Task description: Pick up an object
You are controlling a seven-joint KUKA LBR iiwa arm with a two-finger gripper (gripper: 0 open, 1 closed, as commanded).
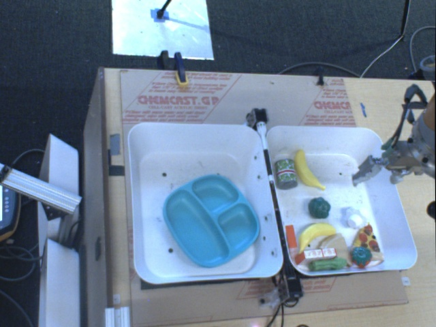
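Hovering over the right bin's [392, 203] far edge, my end effector [364, 172] grips nothing; how far open, I cannot tell. Banana [308, 170] lies nearby, leftward.

**Around the bins: bench, board and clutter**

A brown board [225, 94] printed with red "CHEMCAST" lettering lies under both white bins; a small yellow-and-blue clamp [180, 70] grips its far edge; a shiny square sheet [162, 19] rests on the dark carpet [48, 39] beyond it; black cables [381, 53] trail across the carpet at upper right; at the left edge an aluminium rail [41, 188] lies tilted over white panels [60, 264]; a black clip [257, 118] sits at the far end of the seam between the bins.
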